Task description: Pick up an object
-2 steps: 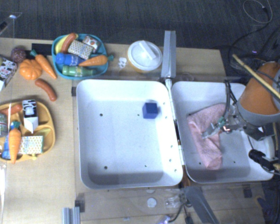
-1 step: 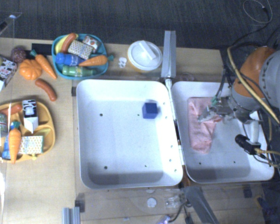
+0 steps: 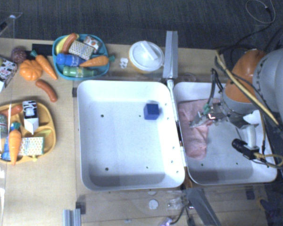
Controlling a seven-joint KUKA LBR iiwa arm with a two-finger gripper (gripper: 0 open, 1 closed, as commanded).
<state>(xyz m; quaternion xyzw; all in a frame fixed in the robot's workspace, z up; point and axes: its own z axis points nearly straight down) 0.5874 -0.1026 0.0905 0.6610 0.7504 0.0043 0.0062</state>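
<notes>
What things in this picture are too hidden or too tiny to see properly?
- The claw, camera view: too small and blurred to tell open from shut, or whether it grips the pink cloth.
- The right bin, camera view: the arm covers its far right part.
- The toy food in the blue bowl, camera view: piled up and too small to name each piece.

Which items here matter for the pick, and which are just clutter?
In play:
- gripper, over the right bin
- pink cloth, beneath it in that bin
- blue block, in the left bin

Lying about on the bench:
- blue bowl of toy food
- yellow tray of toy food
- toy pumpkin
- white lidded container
</notes>
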